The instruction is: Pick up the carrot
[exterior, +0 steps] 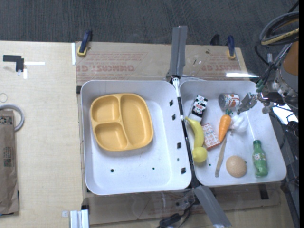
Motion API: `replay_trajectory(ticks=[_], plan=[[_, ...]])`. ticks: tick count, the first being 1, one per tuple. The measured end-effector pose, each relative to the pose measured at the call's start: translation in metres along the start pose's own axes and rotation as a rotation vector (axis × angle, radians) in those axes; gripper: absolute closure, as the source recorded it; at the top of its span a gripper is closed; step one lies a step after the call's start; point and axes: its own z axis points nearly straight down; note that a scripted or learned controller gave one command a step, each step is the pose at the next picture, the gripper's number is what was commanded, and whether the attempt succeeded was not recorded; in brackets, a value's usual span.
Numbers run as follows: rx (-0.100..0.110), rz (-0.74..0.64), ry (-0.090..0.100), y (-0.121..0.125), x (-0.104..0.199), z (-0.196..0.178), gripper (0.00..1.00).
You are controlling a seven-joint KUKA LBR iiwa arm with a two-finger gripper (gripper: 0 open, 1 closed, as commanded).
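Orange carrot (224, 126) was noted lying just right of the banana (196, 134), untouched. Approach step was judged in hand; gripper (248, 102) was seen up-right of it, finger state possibly open, not determinable. Descent required next.

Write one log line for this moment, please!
phase: approach | gripper: above right bin's far side, beside can | carrot: lying in bin, not held

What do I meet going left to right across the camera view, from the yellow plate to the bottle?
Yellow divided plate → banana → carrot → egg → green bottle.
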Motion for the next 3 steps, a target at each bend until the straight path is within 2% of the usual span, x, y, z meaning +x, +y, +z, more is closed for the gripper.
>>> replay_trajectory(ticks=[1, 2, 3], plan=[[0.001, 0.139, 0.000, 0.033, 0.041, 0.112, 0.00], [0.001, 0.138, -0.001, 0.033, 0.040, 0.103, 1.00], [-0.003, 0.195, -0.002, 0.089, 0.032, 0.023, 1.00]])
